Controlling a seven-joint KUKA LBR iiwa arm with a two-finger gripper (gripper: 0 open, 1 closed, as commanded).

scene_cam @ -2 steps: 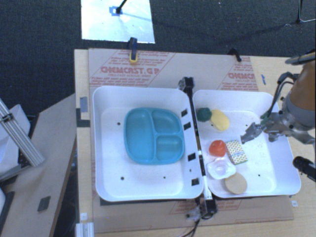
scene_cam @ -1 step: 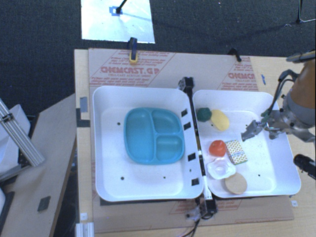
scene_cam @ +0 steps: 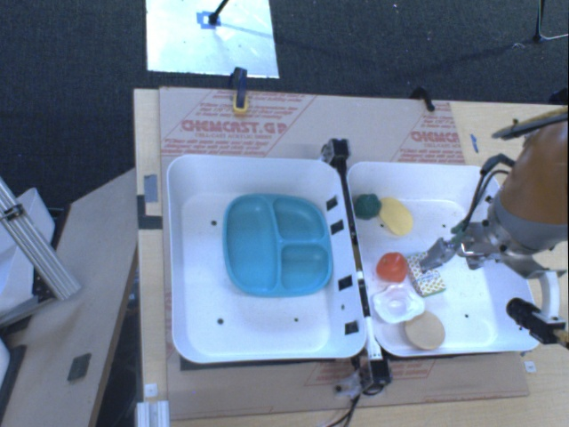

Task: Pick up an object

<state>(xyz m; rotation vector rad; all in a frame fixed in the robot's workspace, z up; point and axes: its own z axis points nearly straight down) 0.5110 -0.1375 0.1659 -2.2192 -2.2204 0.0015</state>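
Note:
In the right bin (scene_cam: 462, 327) lie several small objects: a dark green lump (scene_cam: 367, 205), a yellow lemon-like piece (scene_cam: 396, 216), a red-orange tomato-like ball (scene_cam: 391, 267), a small patterned box (scene_cam: 428, 280), a white fried-egg shape (scene_cam: 397, 304) and a tan round disc (scene_cam: 425, 331). My gripper (scene_cam: 434, 256) reaches in from the right and hovers just above the patterned box, right of the red ball. Nothing shows between its fingers.
The left bin (scene_cam: 200, 327) holds a blue divided tray (scene_cam: 276, 244). A black clip-lined divider (scene_cam: 348, 247) separates the bins. The arm's grey and orange body (scene_cam: 533, 194) covers the right bin's far right part. Cardboard lies under both bins.

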